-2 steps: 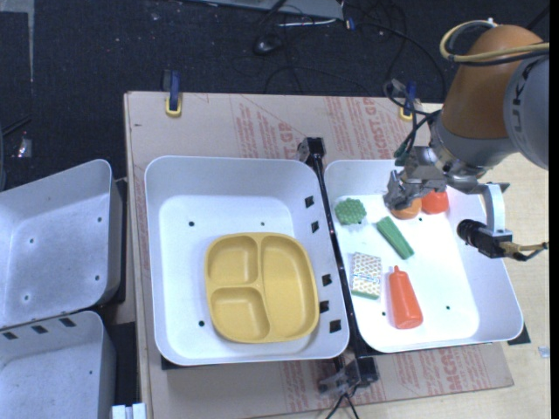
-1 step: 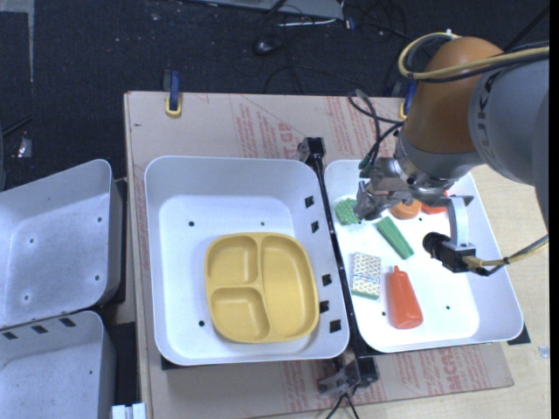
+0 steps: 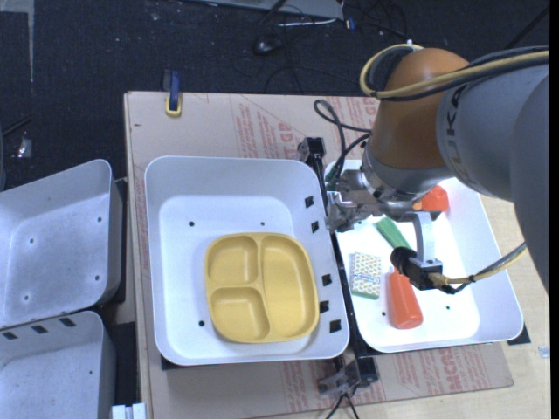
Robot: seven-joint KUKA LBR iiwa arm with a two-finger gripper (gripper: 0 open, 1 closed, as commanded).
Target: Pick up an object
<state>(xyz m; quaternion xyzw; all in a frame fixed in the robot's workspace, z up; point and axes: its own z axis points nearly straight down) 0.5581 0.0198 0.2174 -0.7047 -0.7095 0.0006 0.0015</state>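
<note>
Presumably my gripper hangs over the right bin's inner edge because the loose things lie there: orange cylinder, patterned packet, green stick; my wrist hides it, so I cannot tell how open it is or whether it holds anything

A yellow divided plate flat at centre of left bin; orange cylinder, green stick, patterned pad near left edge of right bin.

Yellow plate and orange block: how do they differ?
The yellow plate is broad and split into three compartments; the orange block is small, narrow and undivided. The plate lies alone in the left bin; the block shares the right bin with a speckled pad. Both rest on bin floors.
</note>
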